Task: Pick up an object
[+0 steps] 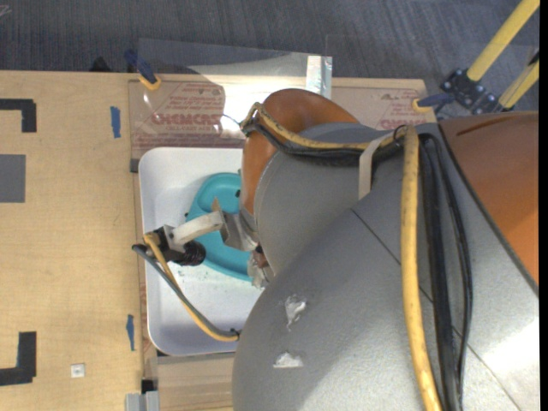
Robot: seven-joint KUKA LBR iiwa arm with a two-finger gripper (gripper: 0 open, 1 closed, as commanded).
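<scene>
My end effector (224, 229) is down inside the white bin (163, 174), touching a teal object (214, 197); I cannot tell its state.

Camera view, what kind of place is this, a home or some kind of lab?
Most likely a robot lab or test cell, not a home. A grey industrial arm with cables reaches over a white bin holding a teal object, on a bench marked with tape.
</scene>
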